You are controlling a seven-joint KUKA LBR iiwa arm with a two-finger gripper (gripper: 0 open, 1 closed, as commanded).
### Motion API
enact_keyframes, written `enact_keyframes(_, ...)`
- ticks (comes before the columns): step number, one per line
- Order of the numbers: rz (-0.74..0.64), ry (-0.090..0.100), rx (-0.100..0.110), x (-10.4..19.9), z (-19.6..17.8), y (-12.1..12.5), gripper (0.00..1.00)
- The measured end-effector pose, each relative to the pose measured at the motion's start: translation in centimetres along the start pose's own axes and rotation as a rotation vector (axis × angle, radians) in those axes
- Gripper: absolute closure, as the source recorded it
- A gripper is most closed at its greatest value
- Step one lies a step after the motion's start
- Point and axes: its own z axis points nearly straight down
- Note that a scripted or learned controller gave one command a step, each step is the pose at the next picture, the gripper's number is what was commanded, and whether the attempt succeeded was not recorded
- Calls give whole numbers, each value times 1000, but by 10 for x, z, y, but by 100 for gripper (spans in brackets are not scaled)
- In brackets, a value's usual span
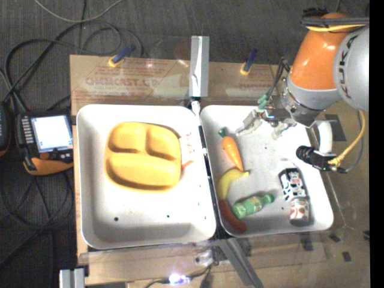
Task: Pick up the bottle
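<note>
The green bottle [252, 206] lies on its side near the front of the right bin [321, 221], its cap end pointing right. It rests between a yellow banana [227, 182] and a dark red sausage-shaped piece [232, 219]. My gripper [263, 127] hangs over the back part of the right bin, well behind the bottle. Its fingers [247, 126] stand spread apart and open, with nothing between them.
An orange carrot [232, 152] lies just left of and below the gripper. A black, white and red can [295, 194] lies at the bin's right side. The left bin [90, 221] holds a yellow divided tray [144, 156]. A divider [207, 161] separates the bins.
</note>
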Motion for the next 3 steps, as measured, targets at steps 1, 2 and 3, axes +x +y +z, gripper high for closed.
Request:
enact_keyframes(1,200,0,3,30,45,-96,0)
enact_keyframes(2,408,0,4,-25,105,-110,0)
enact_keyframes(3,382,0,-8,-22,138,-107,0)
